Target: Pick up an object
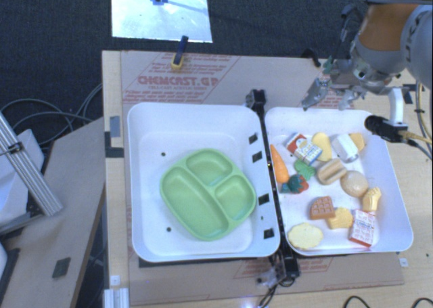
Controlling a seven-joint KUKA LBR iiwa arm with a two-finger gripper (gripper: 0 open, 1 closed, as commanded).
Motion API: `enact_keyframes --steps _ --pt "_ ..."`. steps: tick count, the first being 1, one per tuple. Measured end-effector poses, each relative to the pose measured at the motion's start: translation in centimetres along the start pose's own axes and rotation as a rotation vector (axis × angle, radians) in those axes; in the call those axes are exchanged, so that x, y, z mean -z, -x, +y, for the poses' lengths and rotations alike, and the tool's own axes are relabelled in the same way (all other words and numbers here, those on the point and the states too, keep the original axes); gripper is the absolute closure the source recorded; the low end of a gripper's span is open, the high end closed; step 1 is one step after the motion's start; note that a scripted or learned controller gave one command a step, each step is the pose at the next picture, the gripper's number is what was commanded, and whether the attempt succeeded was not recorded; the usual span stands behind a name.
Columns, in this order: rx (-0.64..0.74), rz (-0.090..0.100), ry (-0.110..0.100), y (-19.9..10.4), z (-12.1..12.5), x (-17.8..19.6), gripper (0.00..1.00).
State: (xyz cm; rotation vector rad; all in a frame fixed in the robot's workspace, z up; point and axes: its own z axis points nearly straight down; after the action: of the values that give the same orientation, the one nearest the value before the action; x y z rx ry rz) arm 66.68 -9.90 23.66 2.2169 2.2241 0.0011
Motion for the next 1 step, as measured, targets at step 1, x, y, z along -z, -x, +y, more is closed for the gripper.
enact_keyframes --steps 1 --pt "-0.002 0.0 -0.003 0.24 -0.41 -4.26 0.0"
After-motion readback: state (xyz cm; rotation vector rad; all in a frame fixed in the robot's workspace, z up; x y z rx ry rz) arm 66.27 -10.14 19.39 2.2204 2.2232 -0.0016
